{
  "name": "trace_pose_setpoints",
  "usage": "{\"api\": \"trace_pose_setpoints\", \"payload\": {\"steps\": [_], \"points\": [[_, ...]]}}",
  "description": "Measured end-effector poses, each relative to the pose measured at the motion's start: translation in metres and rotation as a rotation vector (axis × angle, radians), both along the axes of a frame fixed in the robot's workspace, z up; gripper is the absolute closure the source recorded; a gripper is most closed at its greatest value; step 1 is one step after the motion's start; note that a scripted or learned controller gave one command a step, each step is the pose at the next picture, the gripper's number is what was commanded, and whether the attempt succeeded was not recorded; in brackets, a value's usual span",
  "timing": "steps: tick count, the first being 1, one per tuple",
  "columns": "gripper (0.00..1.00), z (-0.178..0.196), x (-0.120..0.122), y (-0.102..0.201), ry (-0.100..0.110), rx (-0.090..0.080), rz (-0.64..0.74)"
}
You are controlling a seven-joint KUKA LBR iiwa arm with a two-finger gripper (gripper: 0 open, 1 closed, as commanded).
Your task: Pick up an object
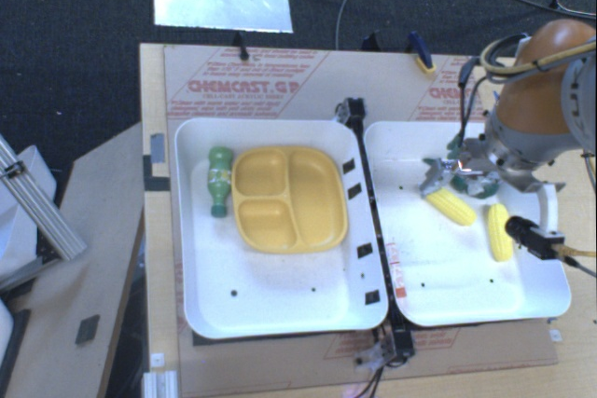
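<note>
Now the desk (270, 79) carries two white bins: the left bin (280, 303) holds a yellow divided plate (287, 199) and a green bottle (219, 181) beside it. The gripper (446, 172) hangs in the right bin (466, 289) just above one corn cob (451, 205) — whether it is apart or together, I cannot tell — and another cob (499, 231) lies near.

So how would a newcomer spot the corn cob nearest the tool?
Start at the right bin, the one the arm reaches into. Two yellow cobs lie in its upper half. The target cob is the left one, lying slantwise just below the tool; the other cob lies nearer the right wall.
</note>
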State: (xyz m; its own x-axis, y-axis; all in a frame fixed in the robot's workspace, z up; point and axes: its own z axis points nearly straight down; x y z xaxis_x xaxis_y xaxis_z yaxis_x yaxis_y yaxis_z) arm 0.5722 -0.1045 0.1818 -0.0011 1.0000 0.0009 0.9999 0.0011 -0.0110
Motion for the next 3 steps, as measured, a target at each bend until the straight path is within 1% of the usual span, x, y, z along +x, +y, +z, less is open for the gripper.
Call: {"api": "trace_pose_setpoints", "payload": {"steps": [1, 2, 3], "points": [[0.0, 0.006, 0.003, 0.0, -0.012, -0.001, 0.002], [0.0, -0.04, -0.004, -0.005, -0.008, -0.001, 0.0], [0.0, -0.093, -0.005, -0.004, -0.008, 0.0, 0.0]]}}
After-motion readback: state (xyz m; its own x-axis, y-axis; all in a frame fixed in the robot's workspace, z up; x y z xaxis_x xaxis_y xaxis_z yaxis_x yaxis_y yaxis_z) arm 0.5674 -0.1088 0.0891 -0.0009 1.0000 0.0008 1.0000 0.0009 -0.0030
